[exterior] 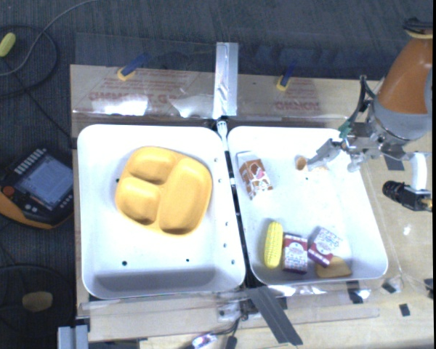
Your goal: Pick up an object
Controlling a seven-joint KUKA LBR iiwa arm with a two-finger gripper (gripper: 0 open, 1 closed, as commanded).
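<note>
At the near end of the right bin (370, 224) lies a little row of things. There is a yellow corn cob (273, 243), a small red box (295, 253), a red and white packet (324, 244), and a brown bread piece (334, 269) tucked right behind the packet. They sit close together, some touching.

A bit farther back in the same bin, near the wall between the two bins, lies a snack bag (253, 177) with brown and white on it. It is all alone, well apart from the row.

The left bin (102, 267) holds one big yellow tray (163, 189) with three hollow parts.

Farther back, at the far right side of the right bin, is the tool (327, 153). Its fingers seem a little apart, and one grey finger points toward a small tan thing (301, 163) that lies just beside its tip. Nothing sits between the fingers.

So the job is not done yet. I think the arm (407, 86) is just getting ready to grab. It has to close on something and lift it up.

At the far end, clear plastic sheet (160, 93) is clipped on the counter (327, 97).
</note>
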